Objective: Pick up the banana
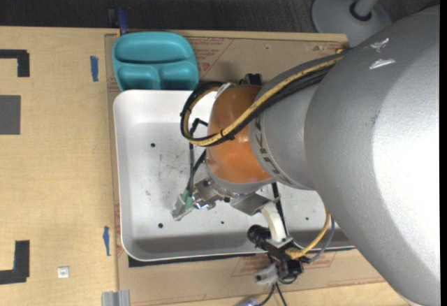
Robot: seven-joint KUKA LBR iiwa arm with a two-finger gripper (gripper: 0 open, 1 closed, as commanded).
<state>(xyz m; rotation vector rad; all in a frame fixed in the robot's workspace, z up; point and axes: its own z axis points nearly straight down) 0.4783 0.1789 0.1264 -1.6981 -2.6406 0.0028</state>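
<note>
My gripper (pixel 184 207) is down inside the white bin (pixel 140 151), close to the bin floor near its front edge. Above it sits the orange band (pixel 234 137) of the wrist. The big grey arm body (pixel 363 158) covers the right half of the bin and hides whatever lies beneath it. Nothing yellow can be seen around the gripper tip. The bin floor to the gripper's left is bare white with a few dark specks.
A teal divided tray (pixel 155 60) stands just behind the bin's far left corner. Yellow and black cables (pixel 209 131) loop around the wrist. The brown cardboard bench top (pixel 56 158) stretches to the left, with blue tape marks (pixel 94 68).
</note>
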